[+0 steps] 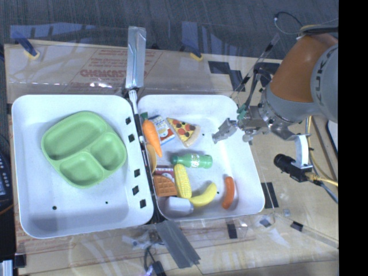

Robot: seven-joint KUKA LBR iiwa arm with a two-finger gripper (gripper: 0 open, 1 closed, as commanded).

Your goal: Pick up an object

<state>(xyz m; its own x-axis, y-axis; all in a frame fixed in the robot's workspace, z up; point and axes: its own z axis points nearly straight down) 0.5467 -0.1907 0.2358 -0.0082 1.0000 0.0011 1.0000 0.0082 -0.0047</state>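
We see gripper (225, 131) at right bin's (247, 171) upper right edge, finger state unclear; pizza (185, 131), bottle (192, 160) left of it.

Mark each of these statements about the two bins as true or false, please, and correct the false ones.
1. The green plate lies in the left bin. True.
2. The pizza slice lies on the green plate. False: it lies in the right bin, near the carrot.
3. The banana lies beside the corn cob. True.
4. The gripper holds the green bottle. False: the bottle lies on the bin floor, apart from the gripper.
5. The sausage lies in the right bin. True.
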